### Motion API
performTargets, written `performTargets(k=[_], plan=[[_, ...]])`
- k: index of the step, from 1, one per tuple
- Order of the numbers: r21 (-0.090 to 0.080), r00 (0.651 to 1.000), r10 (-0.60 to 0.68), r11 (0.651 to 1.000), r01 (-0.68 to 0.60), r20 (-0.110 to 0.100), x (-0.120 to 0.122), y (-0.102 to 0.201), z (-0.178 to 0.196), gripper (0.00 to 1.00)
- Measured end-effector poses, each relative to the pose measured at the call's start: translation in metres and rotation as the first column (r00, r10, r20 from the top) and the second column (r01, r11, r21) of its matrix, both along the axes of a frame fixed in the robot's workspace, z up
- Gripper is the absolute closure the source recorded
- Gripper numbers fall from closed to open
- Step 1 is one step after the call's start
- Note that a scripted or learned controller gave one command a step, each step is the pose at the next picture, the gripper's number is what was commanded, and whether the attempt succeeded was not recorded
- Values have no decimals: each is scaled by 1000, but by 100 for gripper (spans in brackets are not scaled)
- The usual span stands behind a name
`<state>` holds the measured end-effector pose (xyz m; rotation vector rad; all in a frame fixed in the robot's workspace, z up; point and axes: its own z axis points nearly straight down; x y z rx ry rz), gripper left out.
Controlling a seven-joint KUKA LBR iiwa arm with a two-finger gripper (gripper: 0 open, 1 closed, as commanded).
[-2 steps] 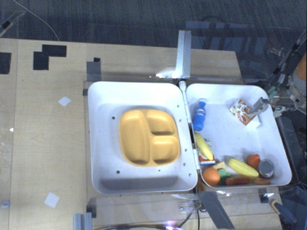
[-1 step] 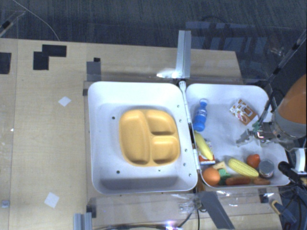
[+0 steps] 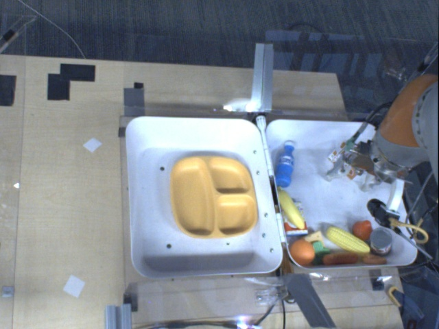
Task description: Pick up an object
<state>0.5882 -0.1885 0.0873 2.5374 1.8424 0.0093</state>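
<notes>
The right bin (image 3: 312, 132) holds a blue bottle (image 3: 285, 164) near its left wall. Below the bottle lies a yellow banana (image 3: 292, 210). Along the front are an orange (image 3: 302, 252), a corn cob (image 3: 348, 240), a red tomato (image 3: 361, 229), a grey can (image 3: 381, 241) and a brown sausage (image 3: 341, 258). My gripper (image 3: 337, 163) hangs over the bin's bare middle, right of the bottle and above the corn in the view. Nothing shows in its grasp.
The left bin (image 3: 147, 184) holds a yellow divided tray (image 3: 212, 196) in its middle. A metal post (image 3: 263, 74) stands behind the wall between the two bins. The wooden bench (image 3: 62, 184) spreads out to the left.
</notes>
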Motion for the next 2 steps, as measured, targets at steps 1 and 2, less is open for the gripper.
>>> performTargets(k=[1, 2], plan=[[-4, 994, 108, 994, -108, 4, -60, -3, 97, 0], [2, 999, 34, 999, -34, -9, -101, 38, 27, 0]])
